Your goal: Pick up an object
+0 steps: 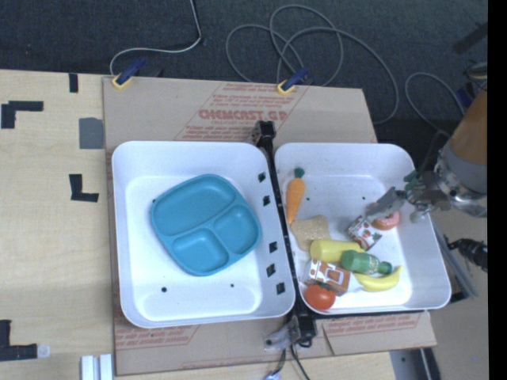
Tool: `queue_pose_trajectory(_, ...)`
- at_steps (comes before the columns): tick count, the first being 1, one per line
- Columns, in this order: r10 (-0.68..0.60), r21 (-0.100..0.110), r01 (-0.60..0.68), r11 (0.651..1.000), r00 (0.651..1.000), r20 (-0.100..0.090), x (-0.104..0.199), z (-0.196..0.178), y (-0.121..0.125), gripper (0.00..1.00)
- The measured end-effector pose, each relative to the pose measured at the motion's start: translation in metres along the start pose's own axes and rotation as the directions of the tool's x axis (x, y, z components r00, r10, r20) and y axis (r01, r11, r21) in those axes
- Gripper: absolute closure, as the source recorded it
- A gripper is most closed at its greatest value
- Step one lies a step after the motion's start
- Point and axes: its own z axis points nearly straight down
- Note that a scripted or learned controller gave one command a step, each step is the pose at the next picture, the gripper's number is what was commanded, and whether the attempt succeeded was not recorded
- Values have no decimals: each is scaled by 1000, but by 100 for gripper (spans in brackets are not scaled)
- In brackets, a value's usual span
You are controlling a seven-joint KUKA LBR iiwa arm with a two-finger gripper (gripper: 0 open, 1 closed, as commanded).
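The right bin [348, 158] holds several toy foods. An orange carrot [294, 197] lies near the divider, with a tan bread slice [310, 229] just below it. A yellow and green bottle [350, 253], a banana [383, 280], a small printed box [329, 274] and a red tomato [319, 297] cluster at the front. A small printed packet [363, 231] and a flat red piece [387, 222] lie mid-right. My gripper [383, 205] reaches in from the right, low over the packet and the red piece.
The left bin [135, 212] holds a blue sectioned plate [206, 223]. A black divider clip row [272, 212] runs between the bins. Cables loop on the dark floor behind the bench. The arm's body [467, 165] stands over the right bin's right rim.
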Motion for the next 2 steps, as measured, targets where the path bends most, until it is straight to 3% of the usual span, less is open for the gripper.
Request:
queue_pose_trajectory(1,0,2,0,1000,1000,0,-8,61,28,0)
queue_pose_trajectory(2,0,-5,0,1000,1000,2,-5,141,30,0)
